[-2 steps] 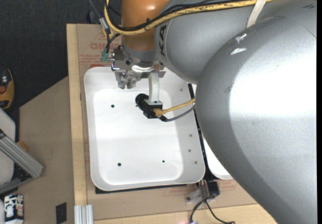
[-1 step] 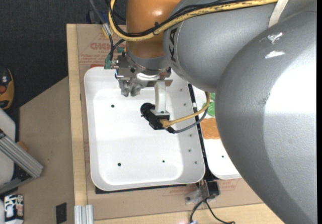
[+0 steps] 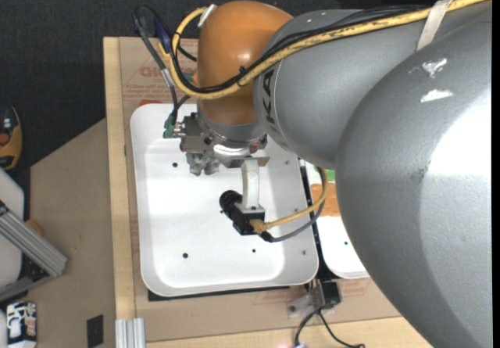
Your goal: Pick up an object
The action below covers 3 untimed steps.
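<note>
So the arm (image 3: 375,104) takes up the whole right side of my feed, reaching across the bench (image 3: 121,182). It covers most of the right bin because it has to cross that one to get over the left bin (image 3: 156,206).

The left bin sits along the bench's left edge. The floor I can see is bare white with a few dark specks (image 3: 185,255), which look like marks to me rather than anything I could grab.

Only a strip of the right bin (image 3: 340,256) shows, its left edge and near-left corner.

The gripper (image 3: 201,160) hangs below the orange band (image 3: 234,49), near the far-left corner of the left bin and pointing down. From this angle I can't tell if it's spread or pinched, and I see nothing held in it.

My best guess for the pick is in the right bin. An orange thing (image 3: 330,202) sits against its left edge with a green bit (image 3: 329,176) just beyond it, both half hidden under the arm. So I'd say the gripper is parked over the wrong bin.
</note>
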### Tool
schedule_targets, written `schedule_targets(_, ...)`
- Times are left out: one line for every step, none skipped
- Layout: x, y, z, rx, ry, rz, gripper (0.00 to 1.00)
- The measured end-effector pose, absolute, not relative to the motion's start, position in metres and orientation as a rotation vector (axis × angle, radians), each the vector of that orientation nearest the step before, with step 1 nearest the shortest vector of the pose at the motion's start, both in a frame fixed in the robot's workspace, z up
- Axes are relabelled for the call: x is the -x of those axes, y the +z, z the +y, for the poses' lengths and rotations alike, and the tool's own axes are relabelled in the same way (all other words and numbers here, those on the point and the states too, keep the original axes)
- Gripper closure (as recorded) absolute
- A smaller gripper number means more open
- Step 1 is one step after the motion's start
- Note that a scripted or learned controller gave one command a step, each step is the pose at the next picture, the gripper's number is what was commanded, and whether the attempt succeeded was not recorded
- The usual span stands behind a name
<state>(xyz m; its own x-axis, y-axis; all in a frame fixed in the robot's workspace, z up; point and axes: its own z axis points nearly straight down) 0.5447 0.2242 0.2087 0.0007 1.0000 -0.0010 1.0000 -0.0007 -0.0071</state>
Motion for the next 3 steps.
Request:
schedule_targets(-0.541, 0.296, 0.225, 2.222, -0.015, -2.226, 1.00)
schedule_targets(-0.488, 0.347, 0.225, 2.218, -0.007, -2.225, 1.00)
schedule_targets(-0.477, 0.272, 0.224, 2.219, 0.016, -2.218, 1.00)
